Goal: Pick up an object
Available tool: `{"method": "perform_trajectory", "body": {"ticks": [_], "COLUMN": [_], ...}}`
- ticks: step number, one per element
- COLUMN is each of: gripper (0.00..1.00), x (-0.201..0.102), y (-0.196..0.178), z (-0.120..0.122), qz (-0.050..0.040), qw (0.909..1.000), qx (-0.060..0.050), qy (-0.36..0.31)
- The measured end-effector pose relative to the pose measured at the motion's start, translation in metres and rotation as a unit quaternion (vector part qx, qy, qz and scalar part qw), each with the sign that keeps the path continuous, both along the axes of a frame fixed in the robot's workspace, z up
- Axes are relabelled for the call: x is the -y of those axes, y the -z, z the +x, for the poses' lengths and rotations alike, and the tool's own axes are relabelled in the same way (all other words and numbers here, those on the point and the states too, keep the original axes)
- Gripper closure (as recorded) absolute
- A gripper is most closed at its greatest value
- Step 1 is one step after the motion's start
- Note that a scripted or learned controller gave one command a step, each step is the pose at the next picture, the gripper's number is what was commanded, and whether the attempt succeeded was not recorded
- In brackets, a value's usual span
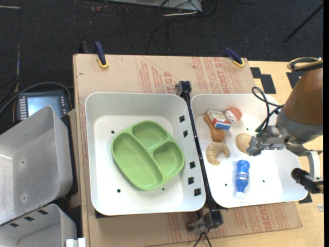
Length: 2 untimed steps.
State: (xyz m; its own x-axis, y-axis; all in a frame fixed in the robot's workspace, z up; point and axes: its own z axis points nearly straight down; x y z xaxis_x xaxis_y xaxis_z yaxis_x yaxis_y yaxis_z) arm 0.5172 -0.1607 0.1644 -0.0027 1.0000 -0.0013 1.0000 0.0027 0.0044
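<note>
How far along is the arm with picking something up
Done: the gripper has reached into the right bin, beside the beige round item. In hand: nothing visibly lifted. Left: grasping and raising an object; the blue bottle and croissant lie on the bin floor.

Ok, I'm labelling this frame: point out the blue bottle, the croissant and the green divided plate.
blue bottle (241, 175): camera view, on its label.
croissant (217, 153): camera view, its middle.
green divided plate (147, 155): camera view, central ridge.

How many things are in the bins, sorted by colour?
Green: 1, the divided plate
Blue: 1, the bottle
Tan or brown: 3, the croissant, the round bun, the brown piece
Red and white: 2, the small box, the can
Total: 7
</note>
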Motion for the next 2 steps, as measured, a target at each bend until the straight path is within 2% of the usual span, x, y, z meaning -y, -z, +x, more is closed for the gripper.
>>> {"method": "perform_trajectory", "body": {"ticks": [1,2], "gripper": [1.00,1.00], "x": [0.005,0.008], "y": [-0.063,-0.114], "z": [0.002,-0.006], "qz": [-0.0006,-0.0006], "qw": [1.0000,1.0000], "qx": [0.001,0.001], "qy": [0.000,0.000]}}
